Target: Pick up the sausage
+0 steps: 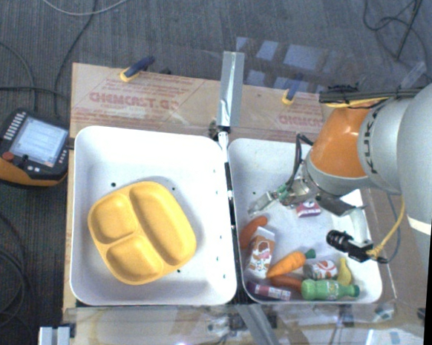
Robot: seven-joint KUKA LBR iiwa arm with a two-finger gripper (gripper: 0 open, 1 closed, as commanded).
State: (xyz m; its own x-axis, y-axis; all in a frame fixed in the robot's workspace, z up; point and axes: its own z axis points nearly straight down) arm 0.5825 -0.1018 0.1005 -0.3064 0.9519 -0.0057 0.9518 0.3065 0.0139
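The sausage, a short reddish-orange piece, lies tilted near the left wall of the right bin, just above a small carton. My gripper hangs over the middle of the right bin, up and to the right of the sausage and apart from it. It points down-left from the orange-banded wrist. A red and white packet lies just right of the gripper, partly under the arm. Nothing shows held in the gripper.
Below the sausage lie a red and white carton, a carrot, a green bottle, a small can and a yellow banana. The left bin holds a yellow divided plate. A pendant sits at the far left.
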